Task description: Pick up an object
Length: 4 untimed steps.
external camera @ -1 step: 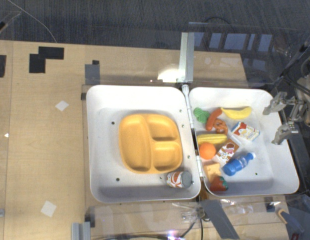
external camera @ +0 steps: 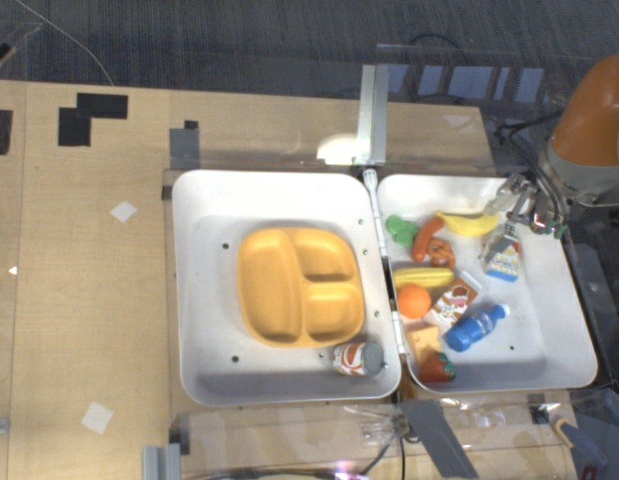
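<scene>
1. Camera view, left bin (external camera: 204,268): a yellow divided plate (external camera: 299,286) and a small can (external camera: 355,359) lie untouched.
2. Right bin (external camera: 559,308): toy food, a blue bottle (external camera: 475,327) and a small carton (external camera: 503,261), the likely target.
3. Tool (external camera: 513,218) just above the carton; grip state unclear, so nothing counts as lifted yet.

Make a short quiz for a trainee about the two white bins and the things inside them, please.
1. True or false: the yellow plastic divided tray lies in the left white bin.
2. Which thing lies nearest the gripper? A. the blue plastic bottle B. the small white and blue carton C. the orange ball
3. Fill in: the yellow toy banana lies in the ____ white bin.

Key: 1 true; 2 B; 3 right.
</scene>
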Each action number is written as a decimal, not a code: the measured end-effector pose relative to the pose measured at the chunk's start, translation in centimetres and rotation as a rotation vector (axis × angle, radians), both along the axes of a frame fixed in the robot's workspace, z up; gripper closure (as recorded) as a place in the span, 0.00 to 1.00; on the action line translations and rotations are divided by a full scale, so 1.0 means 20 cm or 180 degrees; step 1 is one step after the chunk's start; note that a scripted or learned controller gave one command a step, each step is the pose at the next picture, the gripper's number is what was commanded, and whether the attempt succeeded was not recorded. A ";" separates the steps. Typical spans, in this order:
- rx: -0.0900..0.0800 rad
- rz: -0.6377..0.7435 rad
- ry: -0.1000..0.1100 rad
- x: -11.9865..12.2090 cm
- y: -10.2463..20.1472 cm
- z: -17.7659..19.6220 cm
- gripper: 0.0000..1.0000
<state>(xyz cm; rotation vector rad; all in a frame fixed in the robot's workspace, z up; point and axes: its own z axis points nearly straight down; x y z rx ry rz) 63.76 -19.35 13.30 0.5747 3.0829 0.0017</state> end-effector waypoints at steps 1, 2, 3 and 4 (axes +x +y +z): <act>-0.0005 -0.0004 -0.0011 0.00 -0.01 0.01 0.00; -0.0007 -0.0169 -0.0017 0.07 -0.05 -0.23 0.00; -0.0002 -0.0369 -0.0013 0.00 0.08 -0.23 0.00; -0.0005 -0.1716 0.0008 0.11 0.39 -0.23 0.00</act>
